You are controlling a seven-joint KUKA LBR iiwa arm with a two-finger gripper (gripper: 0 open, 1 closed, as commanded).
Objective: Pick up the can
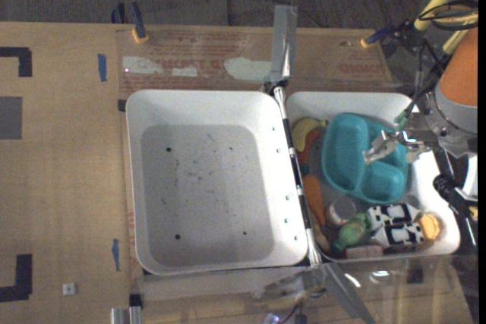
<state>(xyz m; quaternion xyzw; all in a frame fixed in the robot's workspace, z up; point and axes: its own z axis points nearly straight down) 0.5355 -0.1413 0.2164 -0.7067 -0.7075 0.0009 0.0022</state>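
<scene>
**Plastic, wood and bright metal**

My pincer (389, 143) is bare metal, catching the light. Below it lies a teal tray (351, 163) of smooth plastic with a soft sheen. Both white bins (144, 117) look like smooth plastic, the left one's floor speckled and matt. The bench (61, 186) is pale, matt wood.

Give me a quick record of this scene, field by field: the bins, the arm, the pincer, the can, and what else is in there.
left bin: white, bare floor with dark specks
right bin: white, crowded with items
arm: enters from the right, over the right bin
pincer: above the teal divided dish
can: grey top, just below the dish, not gripped
other items: banana, carrot, black-and-white cow toy
</scene>
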